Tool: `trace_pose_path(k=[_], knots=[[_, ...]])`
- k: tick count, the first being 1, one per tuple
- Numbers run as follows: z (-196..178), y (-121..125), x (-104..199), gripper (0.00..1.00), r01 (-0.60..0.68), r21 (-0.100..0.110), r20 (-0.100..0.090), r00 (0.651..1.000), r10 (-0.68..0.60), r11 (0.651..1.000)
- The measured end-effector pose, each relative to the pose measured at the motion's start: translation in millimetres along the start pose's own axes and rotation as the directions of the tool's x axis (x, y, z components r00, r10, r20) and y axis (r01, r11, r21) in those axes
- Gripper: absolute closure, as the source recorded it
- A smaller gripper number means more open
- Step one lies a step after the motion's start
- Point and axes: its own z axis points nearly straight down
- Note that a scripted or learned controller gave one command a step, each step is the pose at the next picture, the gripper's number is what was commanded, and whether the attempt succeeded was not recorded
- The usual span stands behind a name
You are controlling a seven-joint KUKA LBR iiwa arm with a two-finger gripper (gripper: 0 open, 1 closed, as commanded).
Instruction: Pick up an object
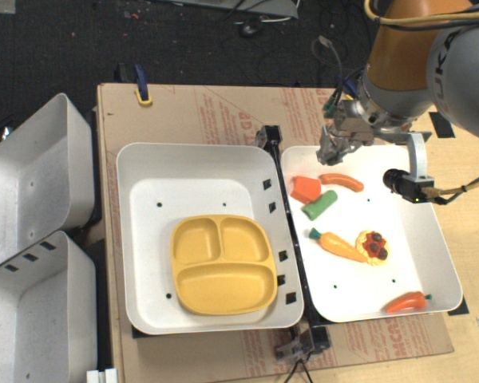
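1. Reaching in from the right, the grey arm [431, 46] with its orange band hangs its tool [333, 152] over the far left corner of the right bin [431, 238].
2. Whether the tool is spread or pressed together cannot be told at this slant; nothing shows between its tips.
3. Just below the tool, inside the right bin, lies an orange sausage-shaped piece [341, 182].
4. Left of that sausage piece, touching or nearly so, sits an orange-red block [306, 187], and a green cylinder [320, 204] lies tilted just under the block.
5. Nearer the camera than the green cylinder, a toy carrot [340, 246] rests with its tip beside a small yellow pizza slice with dark toppings [373, 246].
6. A red chilli-like piece [405, 302] lies at the right bin's near edge, well apart from the carrot.
7. The left bin [144, 174], beside the right bin on the brown tabletop [191, 110], holds a yellow divided tray [222, 263].
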Motion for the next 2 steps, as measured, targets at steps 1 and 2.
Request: trace_pose_path(k=[1,2], knots=[[2.8,-13.1,58.7,1.0,0.0,0.001,-0.001,1.0,0.0,1.0],[25.1,-18.8,107.9,1.0,-0.001,0.002,0.0,1.0,0.001,1.0]])
